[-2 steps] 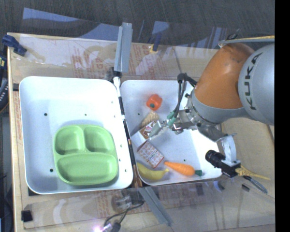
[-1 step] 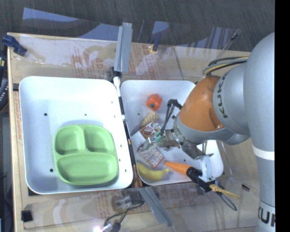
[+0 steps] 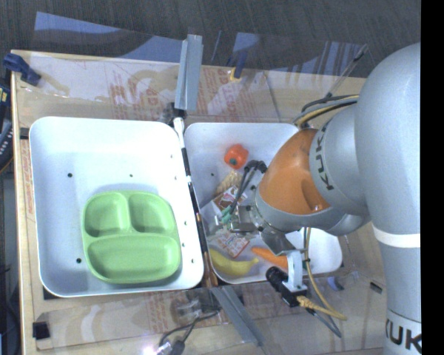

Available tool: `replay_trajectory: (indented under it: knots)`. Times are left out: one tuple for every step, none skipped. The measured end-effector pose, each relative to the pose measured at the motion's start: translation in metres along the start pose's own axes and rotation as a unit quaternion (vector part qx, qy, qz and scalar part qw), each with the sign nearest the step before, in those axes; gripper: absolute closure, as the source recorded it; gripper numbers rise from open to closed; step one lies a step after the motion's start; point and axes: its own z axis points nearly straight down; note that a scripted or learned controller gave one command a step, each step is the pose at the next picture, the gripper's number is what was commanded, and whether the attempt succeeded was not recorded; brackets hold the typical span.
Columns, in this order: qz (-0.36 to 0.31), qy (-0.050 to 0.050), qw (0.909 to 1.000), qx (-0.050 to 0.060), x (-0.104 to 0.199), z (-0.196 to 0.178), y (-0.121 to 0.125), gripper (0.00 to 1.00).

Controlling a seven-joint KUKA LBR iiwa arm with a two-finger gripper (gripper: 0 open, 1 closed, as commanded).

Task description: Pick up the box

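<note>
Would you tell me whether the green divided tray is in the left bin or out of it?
In: the green tray lies flat inside the left bin.

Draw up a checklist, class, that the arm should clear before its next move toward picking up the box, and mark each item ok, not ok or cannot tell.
1. Gripper is over the right bin: ok.
2. Box located, beside the banana: ok.
3. Box between the gripper's prongs: cannot tell.
4. Box free of clutter: not ok; banana and a small packet crowd it.
5. Green tray sits apart in the left bin: ok.
</note>
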Motion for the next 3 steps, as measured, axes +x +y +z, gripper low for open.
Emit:
replay_trajectory:
  knots:
    - [-0.005,0.001,1.0,0.001,0.001,-0.01,0.001,1.0]
    - [-0.288,0.005,0.9577,0.005,0.015,-0.146,0.009,1.0]
    - [-0.288,0.005,0.9577,0.005,0.015,-0.146,0.009,0.0]
